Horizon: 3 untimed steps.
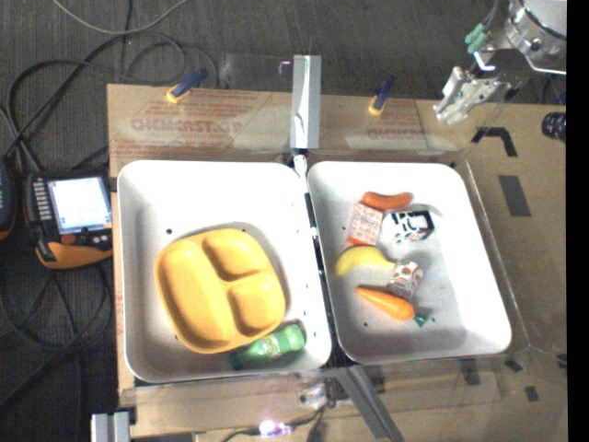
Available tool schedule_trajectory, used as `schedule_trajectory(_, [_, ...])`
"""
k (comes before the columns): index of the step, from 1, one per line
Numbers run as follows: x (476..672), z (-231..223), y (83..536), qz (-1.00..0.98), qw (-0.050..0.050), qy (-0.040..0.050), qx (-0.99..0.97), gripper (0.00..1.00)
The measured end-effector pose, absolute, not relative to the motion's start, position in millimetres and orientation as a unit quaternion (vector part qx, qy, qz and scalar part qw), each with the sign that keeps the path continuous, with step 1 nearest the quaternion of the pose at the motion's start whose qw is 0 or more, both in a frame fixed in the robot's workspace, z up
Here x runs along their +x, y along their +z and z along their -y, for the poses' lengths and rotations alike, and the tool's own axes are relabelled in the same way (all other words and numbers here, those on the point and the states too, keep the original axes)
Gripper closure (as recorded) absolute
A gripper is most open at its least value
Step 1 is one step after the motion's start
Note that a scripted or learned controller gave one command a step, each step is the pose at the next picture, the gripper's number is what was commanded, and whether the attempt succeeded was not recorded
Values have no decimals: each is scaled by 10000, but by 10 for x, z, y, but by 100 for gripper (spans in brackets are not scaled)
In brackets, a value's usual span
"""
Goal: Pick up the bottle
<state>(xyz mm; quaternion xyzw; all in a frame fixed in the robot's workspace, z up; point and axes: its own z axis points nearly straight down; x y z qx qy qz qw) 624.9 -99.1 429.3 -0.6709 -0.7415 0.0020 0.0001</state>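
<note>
The green bottle [270, 345] lies on its side along the left bin's [138, 247] near wall, toward its near right corner, touching the yellow divided plate [221, 288]. It looks light, smooth plastic, likely to roll; grasp across its middle. The plate and wall crowd it. The end effector [457, 97] hangs beyond the right bin's far right corner, fingers slightly apart, holding nothing.

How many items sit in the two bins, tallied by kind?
Green bottle: 1
Yellow divided plate: 1
Toy food, namely sausage, banana, carrot: 3
Small cartons, red, black-and-white, and a small one: 3
Total: 8
</note>
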Motion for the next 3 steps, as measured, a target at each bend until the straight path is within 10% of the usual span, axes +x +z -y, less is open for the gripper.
schedule_trajectory(1, [6141, -264, 4321, 8283, 9, 10, -5603, 100])
schedule_trajectory(3, [6179, -283, 4462, 8289, 28, 31, -5594, 100])
